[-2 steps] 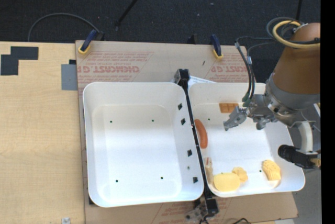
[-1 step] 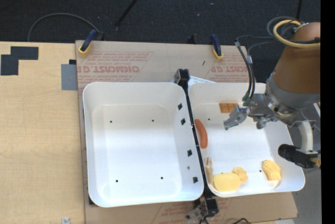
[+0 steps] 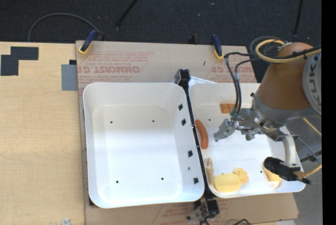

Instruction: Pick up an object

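There are two white bins side by side, the left bin (image 3: pixel 131 155) and the right bin (image 3: pixel 210 95). The loose things all lie in the right bin, six by my count. One red-orange long piece (image 3: pixel 201 134) lies along its left wall, about halfway down. One pale tan piece (image 3: pixel 209 167) rests against the same wall, nearer the front left corner. A bigger yellow lump (image 3: pixel 226 183) and a smaller yellow lump (image 3: pixel 241 174) touch each other at the front edge. One small orange block (image 3: pixel 227 108) sits nearer the back edge. The gripper (image 3: pixel 220 133) hangs over the middle of this bin, just beside the red-orange long piece. How far it is open, and whether it touches that piece, I cannot tell. One yellow-orange piece (image 3: pixel 272 172) lies near the front right corner.
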You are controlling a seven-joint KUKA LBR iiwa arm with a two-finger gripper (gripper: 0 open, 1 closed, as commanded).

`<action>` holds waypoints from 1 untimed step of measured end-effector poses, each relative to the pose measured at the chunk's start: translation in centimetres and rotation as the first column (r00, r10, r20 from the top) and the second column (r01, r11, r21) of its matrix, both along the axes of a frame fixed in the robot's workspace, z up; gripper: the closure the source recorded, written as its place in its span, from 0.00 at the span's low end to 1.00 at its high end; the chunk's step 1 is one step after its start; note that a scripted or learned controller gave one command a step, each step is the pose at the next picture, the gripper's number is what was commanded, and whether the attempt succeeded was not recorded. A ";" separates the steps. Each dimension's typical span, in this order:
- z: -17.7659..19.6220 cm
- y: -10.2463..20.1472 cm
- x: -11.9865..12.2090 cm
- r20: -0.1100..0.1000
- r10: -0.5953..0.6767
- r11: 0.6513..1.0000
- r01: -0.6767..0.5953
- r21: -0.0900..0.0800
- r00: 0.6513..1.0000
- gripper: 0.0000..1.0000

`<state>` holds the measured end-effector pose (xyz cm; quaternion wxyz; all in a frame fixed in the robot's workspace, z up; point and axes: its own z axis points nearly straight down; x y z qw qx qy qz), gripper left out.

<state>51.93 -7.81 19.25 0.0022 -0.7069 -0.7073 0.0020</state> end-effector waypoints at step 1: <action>-4.7 -0.4 -0.8 0.001 -0.001 1.000 0.001 0.000 1.000 0.00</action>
